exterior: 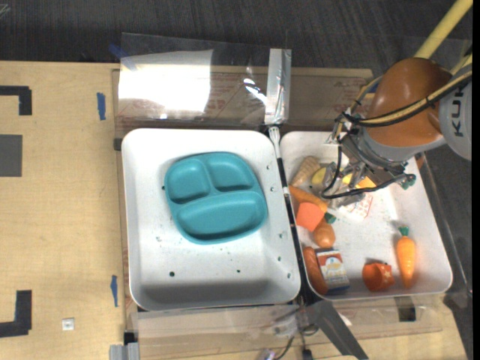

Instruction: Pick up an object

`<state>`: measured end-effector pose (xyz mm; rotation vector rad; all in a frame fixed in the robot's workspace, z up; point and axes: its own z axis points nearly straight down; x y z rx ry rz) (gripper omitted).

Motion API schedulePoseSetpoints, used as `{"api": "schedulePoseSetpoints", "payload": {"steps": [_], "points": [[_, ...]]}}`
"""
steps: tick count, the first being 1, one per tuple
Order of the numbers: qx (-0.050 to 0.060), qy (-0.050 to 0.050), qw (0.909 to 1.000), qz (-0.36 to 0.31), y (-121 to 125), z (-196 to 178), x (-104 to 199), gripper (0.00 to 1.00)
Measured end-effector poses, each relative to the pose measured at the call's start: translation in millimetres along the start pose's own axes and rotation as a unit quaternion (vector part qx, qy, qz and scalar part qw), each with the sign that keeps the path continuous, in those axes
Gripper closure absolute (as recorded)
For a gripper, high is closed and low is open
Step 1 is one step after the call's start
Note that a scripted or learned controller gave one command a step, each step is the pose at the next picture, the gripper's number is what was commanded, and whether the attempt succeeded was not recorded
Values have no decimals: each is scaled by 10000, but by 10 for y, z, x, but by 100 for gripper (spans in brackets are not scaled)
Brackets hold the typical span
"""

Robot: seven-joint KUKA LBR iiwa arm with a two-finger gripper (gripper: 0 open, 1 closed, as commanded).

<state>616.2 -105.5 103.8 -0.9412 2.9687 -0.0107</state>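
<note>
— Where was the target?

— I took it for the yellow piece [324, 177], at the far-left of the right bin [431, 223], touching the bread slice [306, 171]. The gripper [346, 187] hung just over it; whether its fingers were spread, I couldn't tell.

— The risk?

— Crowding. I judged the orange pepper [309, 214] and bread could snag a finger, giving a miss.

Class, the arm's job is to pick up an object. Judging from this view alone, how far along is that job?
Done: the gripper has reached into the right bin, at its far left, over the clustered toy food.
In hand: nothing visibly; no item shows lifted.
Left: the grasp and lift. The toy carrot, tomato and small carton lie on the bin floor. The teal divided plate sits in the left bin.
</note>
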Motion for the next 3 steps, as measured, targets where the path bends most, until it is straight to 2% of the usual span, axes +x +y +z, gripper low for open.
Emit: {"api": "schedulePoseSetpoints", "payload": {"steps": [1, 2, 3], "points": [[-13, 39, 10000, -86, -179, -1678, -288, 100], [-54, 73, 9999, -87, -166, -1621, -275, 0], [-51, 74, 9979, -645, 193, 64, 576, 0]]}}
